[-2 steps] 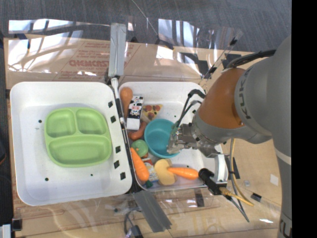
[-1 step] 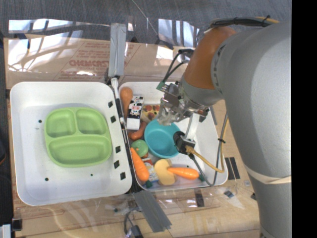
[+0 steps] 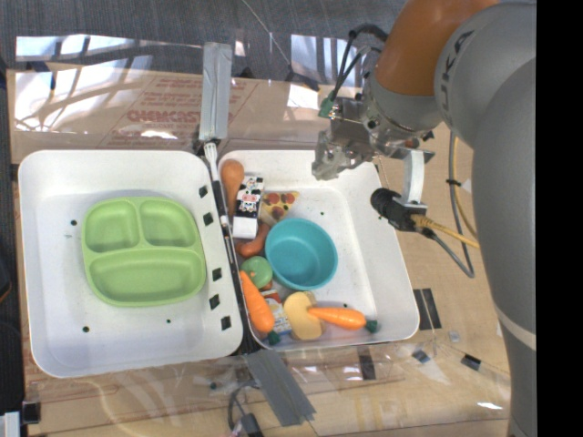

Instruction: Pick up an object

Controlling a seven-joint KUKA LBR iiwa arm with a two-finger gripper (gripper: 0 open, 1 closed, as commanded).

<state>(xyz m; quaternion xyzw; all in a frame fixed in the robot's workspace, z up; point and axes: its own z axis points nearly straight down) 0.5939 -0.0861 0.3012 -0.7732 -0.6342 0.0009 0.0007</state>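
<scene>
White right bin, hand above its rear edge, finger state unclear.

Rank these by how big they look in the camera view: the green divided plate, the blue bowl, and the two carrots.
1. Green divided plate, largest.
2. Blue bowl.
3. The carrot by the divider and the carrot at the front edge look about alike; I won't rank them.

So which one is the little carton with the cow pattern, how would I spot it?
Look in the right bin, along its left wall near the far end. The carton lies there, just left of the teal bowl. It is the one boxy, black-and-white thing among rounded toy foods.
</scene>
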